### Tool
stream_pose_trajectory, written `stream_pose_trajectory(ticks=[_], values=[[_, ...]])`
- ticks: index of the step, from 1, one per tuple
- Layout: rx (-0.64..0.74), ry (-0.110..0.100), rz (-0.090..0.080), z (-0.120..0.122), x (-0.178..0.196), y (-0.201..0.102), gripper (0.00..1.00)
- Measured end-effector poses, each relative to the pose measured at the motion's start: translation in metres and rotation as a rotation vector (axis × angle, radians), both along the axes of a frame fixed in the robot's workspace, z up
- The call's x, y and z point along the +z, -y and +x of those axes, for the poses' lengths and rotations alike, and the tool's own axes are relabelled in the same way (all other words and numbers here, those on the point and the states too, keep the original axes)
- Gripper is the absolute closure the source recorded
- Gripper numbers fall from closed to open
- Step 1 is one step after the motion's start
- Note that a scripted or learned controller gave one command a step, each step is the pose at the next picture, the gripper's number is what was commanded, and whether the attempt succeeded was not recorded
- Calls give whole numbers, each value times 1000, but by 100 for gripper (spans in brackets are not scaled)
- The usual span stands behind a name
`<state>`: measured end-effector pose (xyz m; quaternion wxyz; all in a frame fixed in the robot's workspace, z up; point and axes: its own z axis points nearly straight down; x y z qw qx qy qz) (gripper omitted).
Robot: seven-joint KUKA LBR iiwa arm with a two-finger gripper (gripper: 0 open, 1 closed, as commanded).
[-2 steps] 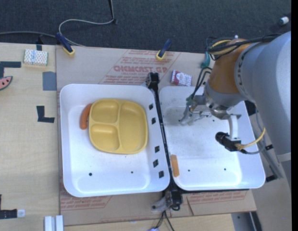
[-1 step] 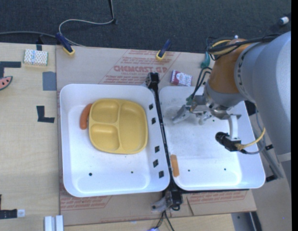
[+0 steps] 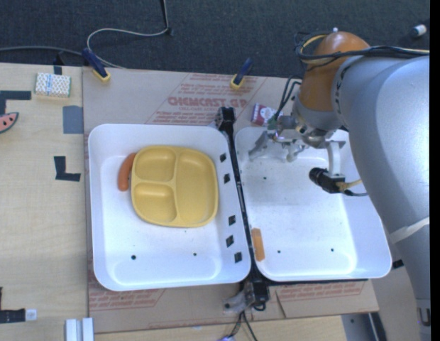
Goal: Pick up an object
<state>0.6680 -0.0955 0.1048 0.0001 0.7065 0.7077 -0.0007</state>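
A small orange carrot-like piece (image 3: 257, 244) lies in the right bin (image 3: 312, 254), pressed against its left wall at the near side; it looks like smooth plastic, stubby and rounded, and is likely the easiest thing to lift there. In the left bin (image 3: 106, 261) a yellow divided plate (image 3: 175, 185) lies flat, glossy, with three shallow compartments and soft corners. An orange sausage-shaped toy (image 3: 123, 172) lies just beside the plate's left edge, touching or nearly touching it. The gripper (image 3: 291, 144) hangs over the far part of the right bin, well apart from the carrot piece; nothing is seen between its jaws, and I cannot tell whether they stand open or closed. The arm (image 3: 390, 119), grey metal with an orange band, reaches in from the right. Both bins are white, shallow and smooth, side by side on a cardboard sheet (image 3: 199, 101) over the wooden surface (image 3: 35, 226), probably to keep them in reach.
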Motion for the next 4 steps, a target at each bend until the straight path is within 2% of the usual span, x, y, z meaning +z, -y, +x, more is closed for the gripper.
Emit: stream_pose_trajectory(ticks=[1,2,3,4], values=[[0,1,-1,0,-20,-1,0],[1,2,-4,1,-9,-1,100],[1,1,-4,0,-10,-1,0],[2,0,-5,0,0,-1,100]])
